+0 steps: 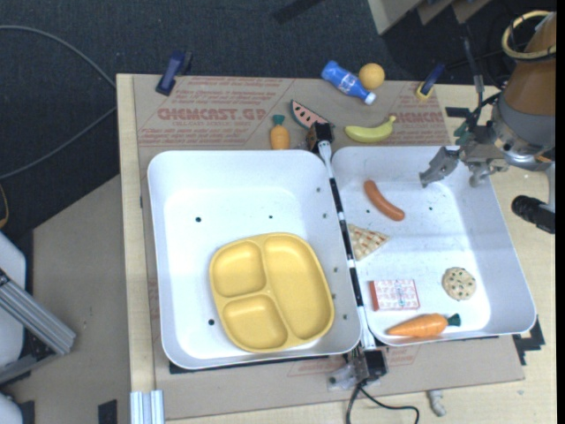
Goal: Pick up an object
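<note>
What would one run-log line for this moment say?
claw: open, holding nothing | position: over right bin's far edge | nearest item: sausage | pick: not yet done

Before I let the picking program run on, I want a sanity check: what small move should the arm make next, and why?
Probably shift the gripper left over the sausage and begin lowering. The gripper hangs over the right bin's far right corner with nothing between its open fingers, and the sausage is the nearest item, lying apart from the pizza slice.
</note>
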Robot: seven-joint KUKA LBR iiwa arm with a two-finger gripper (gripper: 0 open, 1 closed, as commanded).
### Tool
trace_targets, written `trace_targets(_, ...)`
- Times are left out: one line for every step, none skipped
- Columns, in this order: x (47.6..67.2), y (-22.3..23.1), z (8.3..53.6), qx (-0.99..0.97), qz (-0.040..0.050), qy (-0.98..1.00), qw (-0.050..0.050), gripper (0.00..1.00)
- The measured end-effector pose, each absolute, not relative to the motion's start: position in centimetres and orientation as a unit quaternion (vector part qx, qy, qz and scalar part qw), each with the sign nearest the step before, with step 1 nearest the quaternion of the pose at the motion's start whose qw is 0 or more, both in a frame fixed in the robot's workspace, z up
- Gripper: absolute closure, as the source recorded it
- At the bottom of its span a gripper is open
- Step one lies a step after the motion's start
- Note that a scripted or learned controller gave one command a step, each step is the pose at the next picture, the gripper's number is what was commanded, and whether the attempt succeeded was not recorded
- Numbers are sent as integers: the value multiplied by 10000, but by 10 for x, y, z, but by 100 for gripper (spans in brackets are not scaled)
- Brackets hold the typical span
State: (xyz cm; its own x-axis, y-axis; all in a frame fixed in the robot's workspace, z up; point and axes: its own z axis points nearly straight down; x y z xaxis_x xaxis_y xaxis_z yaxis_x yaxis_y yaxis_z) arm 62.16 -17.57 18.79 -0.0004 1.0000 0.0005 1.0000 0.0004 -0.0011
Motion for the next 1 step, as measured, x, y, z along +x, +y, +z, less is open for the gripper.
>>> trace_targets(625,-117,169,-7066,1,-7076,16,0)
